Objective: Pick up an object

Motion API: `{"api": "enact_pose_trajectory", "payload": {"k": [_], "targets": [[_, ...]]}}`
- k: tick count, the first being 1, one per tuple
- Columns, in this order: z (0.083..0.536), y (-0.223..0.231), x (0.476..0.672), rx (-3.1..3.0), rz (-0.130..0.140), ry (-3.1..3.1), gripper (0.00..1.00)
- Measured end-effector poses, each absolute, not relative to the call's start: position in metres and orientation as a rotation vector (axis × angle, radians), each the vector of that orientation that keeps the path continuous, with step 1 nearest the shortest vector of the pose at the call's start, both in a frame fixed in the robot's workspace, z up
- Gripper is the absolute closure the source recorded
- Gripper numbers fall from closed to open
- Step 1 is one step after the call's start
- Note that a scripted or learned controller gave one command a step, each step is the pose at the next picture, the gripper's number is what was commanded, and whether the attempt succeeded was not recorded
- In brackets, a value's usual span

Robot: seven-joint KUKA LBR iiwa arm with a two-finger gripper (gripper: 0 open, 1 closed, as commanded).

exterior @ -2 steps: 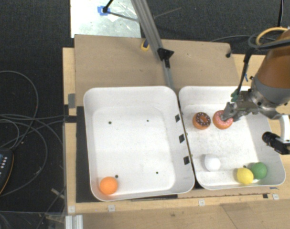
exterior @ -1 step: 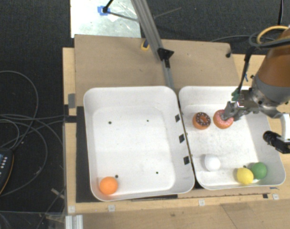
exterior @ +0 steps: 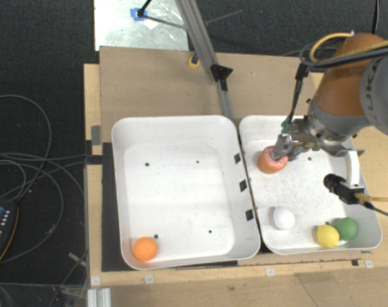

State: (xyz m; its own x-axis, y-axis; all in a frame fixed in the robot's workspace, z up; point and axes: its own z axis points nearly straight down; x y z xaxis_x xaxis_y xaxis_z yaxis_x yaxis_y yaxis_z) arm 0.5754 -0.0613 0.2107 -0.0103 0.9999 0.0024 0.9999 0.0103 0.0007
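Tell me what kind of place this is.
Probably a robotics lab: a robot arm reaches over two white bins on a bench, and loose cables trail across dark carpet.

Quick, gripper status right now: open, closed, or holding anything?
Gripper: down on the pink-and-orange object in the right bin; open, closed or holding cannot be told.

The brown bench (exterior: 155, 85) bears two white bins. The left bin (exterior: 181, 126) and right bin (exterior: 366, 226) touch (side by side).
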Motion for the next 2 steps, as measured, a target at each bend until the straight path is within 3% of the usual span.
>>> {"api": "enact_pose_trajectory", "payload": {"k": [2], "targets": [[0.217,0.043,0.589,-2.21,-0.004,-2.233,1.0]]}}
